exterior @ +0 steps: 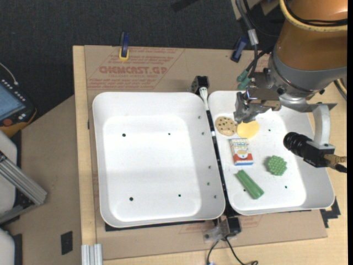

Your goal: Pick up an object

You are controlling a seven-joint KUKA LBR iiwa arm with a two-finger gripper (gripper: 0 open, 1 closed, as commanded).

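The grey two-finger gripper [246, 116] hovers over a round yellow piece [248, 129] in the right white bin [317, 195]; its grip I cannot tell. Next, seemingly, descend and close.

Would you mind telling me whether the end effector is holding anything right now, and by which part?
It cannot be told. The end effector sits low over the yellow object beside the cookie, but no grip on it is visible.
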